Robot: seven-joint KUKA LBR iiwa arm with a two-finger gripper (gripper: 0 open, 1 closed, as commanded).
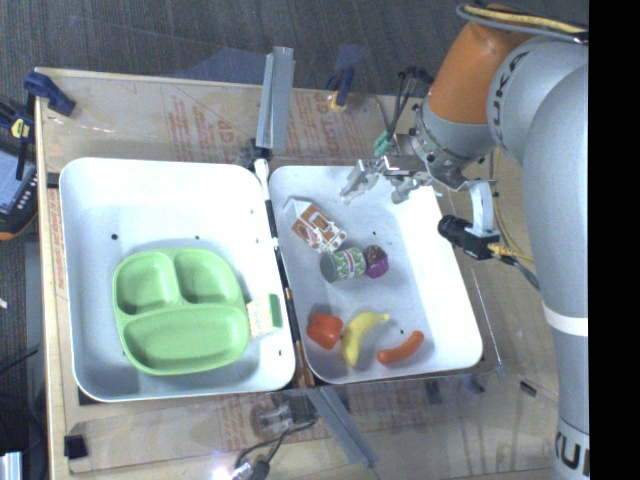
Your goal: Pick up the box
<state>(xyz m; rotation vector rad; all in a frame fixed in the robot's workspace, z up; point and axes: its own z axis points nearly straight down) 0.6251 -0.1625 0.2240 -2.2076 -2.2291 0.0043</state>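
Camera view, looking down on both bins. Box (pixel 318 228) lying flat in the right bin (pixel 452 298), in its upper left part, close to the wall shared with the left bin (pixel 90 208) but not clearly touching it. Orange and white, long and narrow, with the long axis slanting from upper left to lower right. Just beside its lower end, a small can (pixel 345 264) on its side and next to that a purple object (pixel 376 261); probably a thin gap between box and can, though hard to tell at this angle.

Gripper (pixel 380 188) up at the far rim of the same bin, above and to the right of the box, near but apart from it. Jaws spread, with nothing between them. Fingertips standing roughly left to right, so oblique to the box and not square across its narrow side.

Judged from this: needs a short travel down and to the left, then some turn of the wrist to bring the jaws across the short width of the box. Better to close on the upper half, away from the can.

Further down the bin and well apart, a red tomato (pixel 323 330), a banana (pixel 362 336) and a red sausage-like piece (pixel 402 348). Over in the left bin, a green divided plate (pixel 180 308), of no concern for this move.
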